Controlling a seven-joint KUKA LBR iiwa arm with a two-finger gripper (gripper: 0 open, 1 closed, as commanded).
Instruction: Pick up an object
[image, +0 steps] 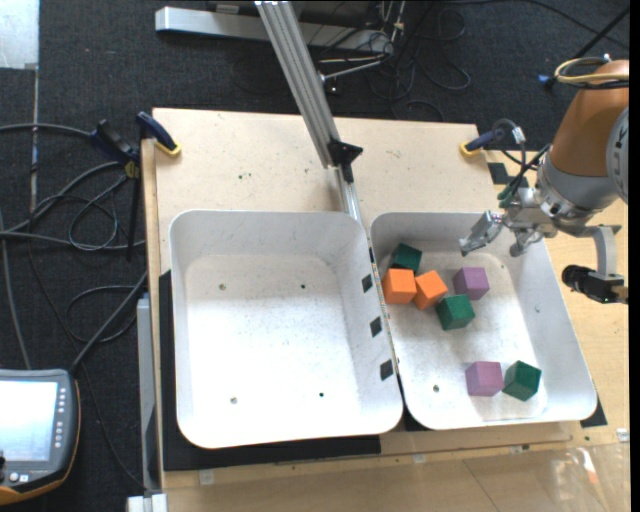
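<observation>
The right bin (560, 330), at the frame's centre right, holds seven small blocks. The gripper (497, 232) hovers at its upper edge, fingers apart and empty. Nearest, the purple cube (472, 281) looks light and rigid; gripping its flat opposite faces should suit.

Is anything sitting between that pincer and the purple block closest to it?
In the camera view, nothing: just bare white floor of the right bin separates the pincer from the upper purple block.
</observation>
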